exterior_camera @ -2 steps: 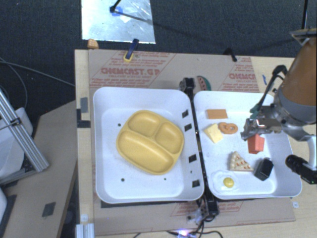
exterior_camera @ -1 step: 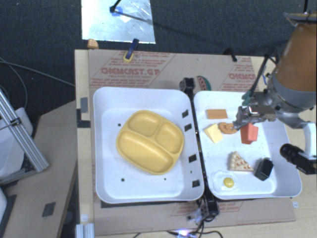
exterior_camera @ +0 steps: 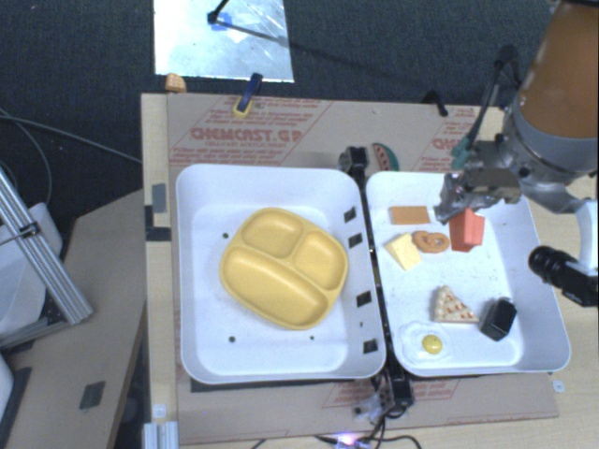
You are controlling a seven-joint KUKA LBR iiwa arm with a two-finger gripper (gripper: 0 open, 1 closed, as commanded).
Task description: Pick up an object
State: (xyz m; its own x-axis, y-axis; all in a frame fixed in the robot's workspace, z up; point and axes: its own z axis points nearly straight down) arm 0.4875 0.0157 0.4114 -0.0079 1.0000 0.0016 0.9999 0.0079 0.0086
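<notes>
A cardboard-covered counter (exterior_camera: 281,134) stands on dark carpet and bears two shallow white bins. The left bin (exterior_camera: 197,344) holds a yellow divided plastic tray (exterior_camera: 284,267). The right bin (exterior_camera: 543,330) holds toy foods. There, the gripper (exterior_camera: 456,206) hangs just above a red plastic block (exterior_camera: 467,231), beside a brown pretzel (exterior_camera: 430,242); whether it is open, or touching the block, I cannot tell.

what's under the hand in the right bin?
The hand hangs over a red block, with a pretzel-like piece beside it. The block's top edge and the bin floor there are covered.
</notes>
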